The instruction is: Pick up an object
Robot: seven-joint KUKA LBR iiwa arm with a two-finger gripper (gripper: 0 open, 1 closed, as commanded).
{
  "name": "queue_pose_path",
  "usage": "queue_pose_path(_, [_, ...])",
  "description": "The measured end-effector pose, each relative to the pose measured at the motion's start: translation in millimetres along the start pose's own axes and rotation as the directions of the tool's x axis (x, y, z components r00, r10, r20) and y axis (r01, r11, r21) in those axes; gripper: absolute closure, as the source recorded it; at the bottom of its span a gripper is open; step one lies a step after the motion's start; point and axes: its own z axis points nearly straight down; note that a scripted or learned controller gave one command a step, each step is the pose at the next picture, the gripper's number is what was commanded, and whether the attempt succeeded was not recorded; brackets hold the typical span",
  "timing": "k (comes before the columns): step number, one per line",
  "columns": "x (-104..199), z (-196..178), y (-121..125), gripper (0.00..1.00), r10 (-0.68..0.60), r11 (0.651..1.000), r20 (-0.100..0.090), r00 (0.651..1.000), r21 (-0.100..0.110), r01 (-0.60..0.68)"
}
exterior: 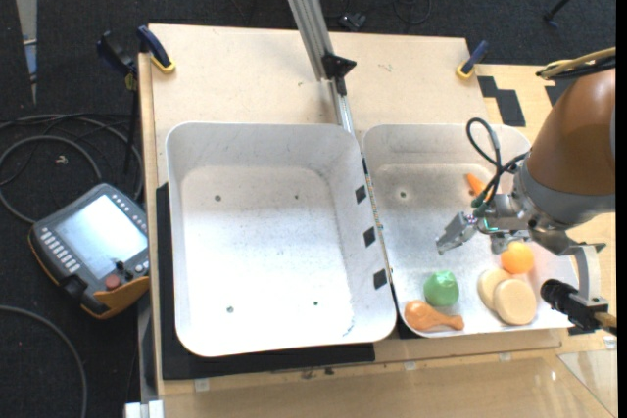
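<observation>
At the right of the frame, you see the gripper [457,234] hanging over the floor of the right bin [411,147], a little above the group of objects that lies in the bin's lower right corner. As far as I can judge, the task is not done yet: nothing is lifted, and every object lies on the bin floor. The fingers look a little parted, pointing to the lower left, and you can see no thing between them, so I would call them released and holding nothing. They seem not to touch any object; the white floor shows around the tips. The nearest candidates for you are the green ball [442,288], just below the gripper, and the orange ball [516,256], to its right under the wrist. Lower in the frame lie the orange pear-shaped toy [431,315] and the two beige round pieces [507,297], which touch each other. One small orange object [475,181] lies apart, higher in the bin, partly behind the black cable [483,144]. The left bin [186,152] takes the centre of the frame. What is left, in my judgement, is the whole grasp: to descend over one object, to close on it and to raise it.
</observation>
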Motion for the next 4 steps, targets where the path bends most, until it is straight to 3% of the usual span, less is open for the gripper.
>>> queue_pose_path(1, [0, -2, 1, 0.0, 0.002, 1.0, 0.0, 1.0, -0.005, -0.002])
queue_pose_path(2, [2, 62, 1, 0.0, 0.003, 1.0, -0.001, 1.0, 0.001, -0.003])
queue_pose_path(3, [2, 98, 2, 0.0, 0.003, 1.0, 0.001, 1.0, -0.007, -0.003])
queue_pose_path(4, [3, 87, 2, 1.0, 0.003, 1.0, 0.0, 1.0, -0.008, -0.003])
